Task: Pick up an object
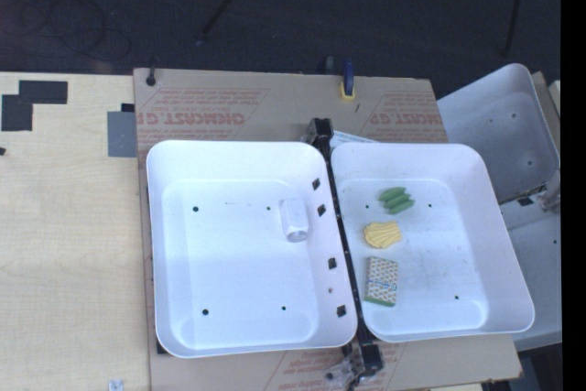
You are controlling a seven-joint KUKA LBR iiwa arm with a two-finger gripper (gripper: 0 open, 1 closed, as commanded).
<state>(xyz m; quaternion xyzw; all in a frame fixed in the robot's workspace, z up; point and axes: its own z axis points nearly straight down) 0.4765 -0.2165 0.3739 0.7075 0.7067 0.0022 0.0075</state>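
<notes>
1. Broadly, a pale wooden tabletop point(64, 243) spread away to the left of the seam point(331, 224), the dark clipped line where the two bins met.
2. A brown board point(275, 101) with printed lettering lay under both bins and passed beneath the seam.
3. The left bin point(174, 288), white and shallow, touched the seam along its right rim.
4. The right bin point(476, 288), also white and shallow, touched the seam along its left rim.
5. A grey metal plate point(499, 119) stood tilted well right of the seam, beyond the right bin's far corner.
6. A small patterned packet point(382, 280) lay flat in the right bin, near the seam, toward its near end.
7. A white cylinder point(295, 221) lay on its side in the left bin, just left of the seam, about midway along it.
8. A yellow ridged piece point(382, 235) lay in the right bin, near the seam, just beyond the packet and apart from it.
9. A green piece point(396, 199) lay farther along, right of the seam, beyond the yellow one.
10. A blue and yellow clamp point(348, 80) sat at the board's far edge, past the seam's far end.
11. Claw: open or closed, could not tell.
</notes>
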